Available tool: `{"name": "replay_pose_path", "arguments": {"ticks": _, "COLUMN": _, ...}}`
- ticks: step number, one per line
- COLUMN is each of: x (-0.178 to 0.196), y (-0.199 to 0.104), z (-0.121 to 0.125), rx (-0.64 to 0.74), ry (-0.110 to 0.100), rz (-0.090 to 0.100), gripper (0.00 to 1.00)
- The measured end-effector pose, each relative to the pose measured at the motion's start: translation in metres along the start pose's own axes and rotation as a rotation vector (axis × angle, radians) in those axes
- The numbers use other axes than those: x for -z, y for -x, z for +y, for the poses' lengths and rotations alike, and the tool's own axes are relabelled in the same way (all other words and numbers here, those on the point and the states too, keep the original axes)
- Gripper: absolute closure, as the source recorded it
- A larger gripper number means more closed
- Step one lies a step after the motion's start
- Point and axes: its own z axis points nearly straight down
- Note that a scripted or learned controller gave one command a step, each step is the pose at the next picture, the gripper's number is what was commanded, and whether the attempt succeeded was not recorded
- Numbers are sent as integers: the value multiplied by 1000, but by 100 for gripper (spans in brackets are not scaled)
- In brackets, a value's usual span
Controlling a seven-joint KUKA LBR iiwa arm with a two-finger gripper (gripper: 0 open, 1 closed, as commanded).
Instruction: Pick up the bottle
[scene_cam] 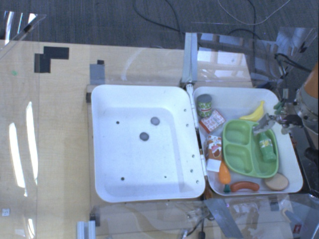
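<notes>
nearest you, along the front wall of the right-hand shallow white bin (297, 180), you have a red sausage-shaped toy (244, 186) lying flat, a tan oval bread-like piece (276, 182) in the front right corner, and an orange carrot-shaped toy (225, 174) just to the sausage's left. behind the carrot sits a small brown-and-white printed carton (214, 147), close to the bin's left wall.

filling the middle of that bin you see a green plastic divided tray (244, 156). the small green bottle (267, 148) lies inside the tray's right compartment, on its side, its length running front to back. the two-finger gripper (263, 124) reaches in from the right and sits just above the bottle's far end, over the tray's back right rim. its metal fingers (260, 127) look close together, and you cannot see the bottle between them, so nothing is held.

further back, a yellow banana-shaped toy (254, 113) rests by the tray's far edge, just beside the gripper. a red-and-white patterned flat packet (212, 120) lies left of the tray, and a small grey-green can (204, 104) stands behind it near the back left corner.

to your left, the left-hand shallow white bin (107, 183) holds two small grey discs (149, 128) near its centre, well apart from everything else.
</notes>
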Motion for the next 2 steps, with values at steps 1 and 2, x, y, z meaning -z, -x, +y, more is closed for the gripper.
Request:
{"name": "replay_pose_path", "arguments": {"ticks": 1, "x": 103, "y": 17, "z": 6, "rx": 0, "ry": 5, "rz": -3, "gripper": 0}}
{"name": "replay_pose_path", "arguments": {"ticks": 2, "x": -68, "y": 34, "z": -13, "rx": 135, "ry": 0, "rz": 0, "gripper": 0}}
